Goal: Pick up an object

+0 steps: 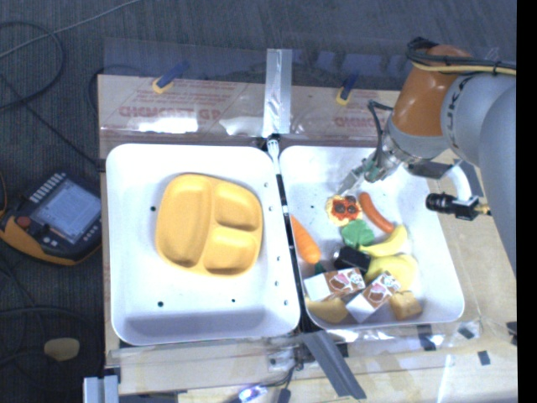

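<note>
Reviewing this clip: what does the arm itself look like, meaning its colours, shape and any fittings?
The arm is a thick, rounded grey body with a broad orange band above the wrist. A black cylindrical fitting sticks out beside it over the right bin. The hand is small, slim and metallic grey.

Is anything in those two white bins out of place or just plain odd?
Nothing looks spilled or broken. The oddest thing is the lopsided load: the right bin has toy food heaped in its near half, a carrot leaning on the divider, while the left bin holds one yellow divided tray, sitting slightly askew.
</note>
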Available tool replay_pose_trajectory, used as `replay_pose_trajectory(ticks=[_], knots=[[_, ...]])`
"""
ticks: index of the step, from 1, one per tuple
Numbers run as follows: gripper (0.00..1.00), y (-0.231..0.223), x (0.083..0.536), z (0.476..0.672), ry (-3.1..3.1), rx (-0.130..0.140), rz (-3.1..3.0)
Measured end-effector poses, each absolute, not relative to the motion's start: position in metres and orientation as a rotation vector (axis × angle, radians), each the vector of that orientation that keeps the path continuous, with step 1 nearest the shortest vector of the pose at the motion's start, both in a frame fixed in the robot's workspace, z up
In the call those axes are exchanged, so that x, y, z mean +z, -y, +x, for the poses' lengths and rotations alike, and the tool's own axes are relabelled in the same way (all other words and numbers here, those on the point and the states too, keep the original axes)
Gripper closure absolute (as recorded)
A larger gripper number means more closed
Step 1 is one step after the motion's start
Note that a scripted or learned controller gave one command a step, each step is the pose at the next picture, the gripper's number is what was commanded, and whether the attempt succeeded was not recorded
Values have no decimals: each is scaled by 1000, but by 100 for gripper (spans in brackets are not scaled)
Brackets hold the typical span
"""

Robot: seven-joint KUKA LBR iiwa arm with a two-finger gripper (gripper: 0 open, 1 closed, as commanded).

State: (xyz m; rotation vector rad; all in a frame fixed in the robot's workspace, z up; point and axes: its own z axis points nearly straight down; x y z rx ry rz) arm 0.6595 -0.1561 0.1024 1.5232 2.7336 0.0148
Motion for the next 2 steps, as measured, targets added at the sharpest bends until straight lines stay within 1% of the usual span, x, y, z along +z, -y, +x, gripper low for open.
replay_pose_trajectory(ticks=[1,2], knots=[[100,137,190,665,-2739,-1,1541],[100,178,210,668,-2808,-6,1409]])
